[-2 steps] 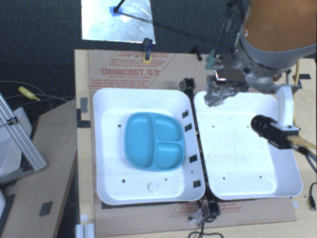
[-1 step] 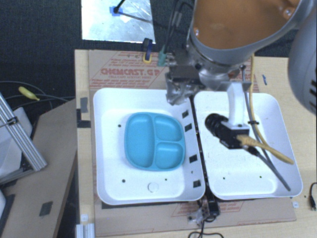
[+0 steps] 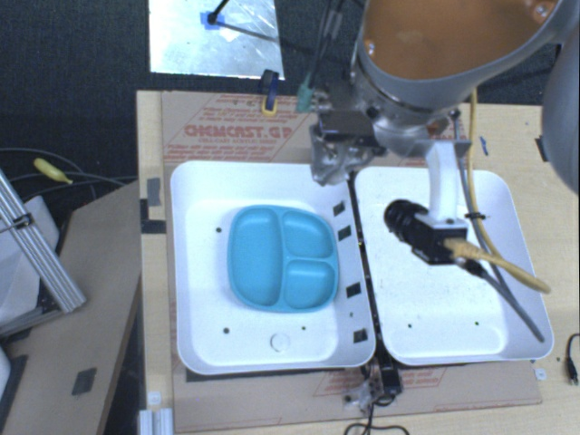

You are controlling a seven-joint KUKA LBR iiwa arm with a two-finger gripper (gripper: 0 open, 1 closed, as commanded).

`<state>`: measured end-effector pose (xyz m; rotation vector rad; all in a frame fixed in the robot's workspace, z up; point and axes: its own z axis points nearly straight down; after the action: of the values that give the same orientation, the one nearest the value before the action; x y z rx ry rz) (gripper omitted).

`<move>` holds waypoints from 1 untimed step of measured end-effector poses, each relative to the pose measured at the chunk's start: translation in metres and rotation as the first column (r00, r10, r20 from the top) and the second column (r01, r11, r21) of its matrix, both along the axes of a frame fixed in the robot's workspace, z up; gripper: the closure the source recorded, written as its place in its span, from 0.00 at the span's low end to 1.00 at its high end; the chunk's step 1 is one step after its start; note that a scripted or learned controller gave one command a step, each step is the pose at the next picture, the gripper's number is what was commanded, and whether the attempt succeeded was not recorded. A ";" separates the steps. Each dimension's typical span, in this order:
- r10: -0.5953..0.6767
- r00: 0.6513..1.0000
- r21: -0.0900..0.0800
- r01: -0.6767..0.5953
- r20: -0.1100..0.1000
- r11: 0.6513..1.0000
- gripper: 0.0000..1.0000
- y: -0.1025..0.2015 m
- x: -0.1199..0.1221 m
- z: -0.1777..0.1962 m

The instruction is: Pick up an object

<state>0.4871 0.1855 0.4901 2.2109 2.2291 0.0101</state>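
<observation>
Gripper (image 3: 337, 163) sits over the far rim of the bins, right at the seam between them, roughly above the far-right corner of the left bin (image 3: 201, 208). It's blurred and seen from above, so can't tell whether it's wide, narrow or has anything in it. Arm (image 3: 453, 25) comes in from upper right, large and out of focus near the camera, orange section with a grey ring below it, covering the far edge of the right bin (image 3: 453, 329). Only pickable item I can see: blue plate (image 3: 281, 256), three compartments, lying flat in the left bin, centre to right side, right edge near the seam wall. The plate is nearer the camera than the gripper and apart from it, not touching. Row of small black clips (image 3: 344, 234) runs along the seam. Both bins rest on a cardboard sheet (image 3: 227, 125) with red print. Blue-and-yellow clamp (image 3: 269, 91) at the sheet's far edge. Shiny foil sheet (image 3: 213, 21) on the dark floor beyond that.
</observation>
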 end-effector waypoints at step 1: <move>-0.011 1.000 -0.004 0.011 -0.008 1.000 1.00 -0.041 -0.001 -0.047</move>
<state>0.4864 0.1448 0.4433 2.2250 2.2188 -0.0037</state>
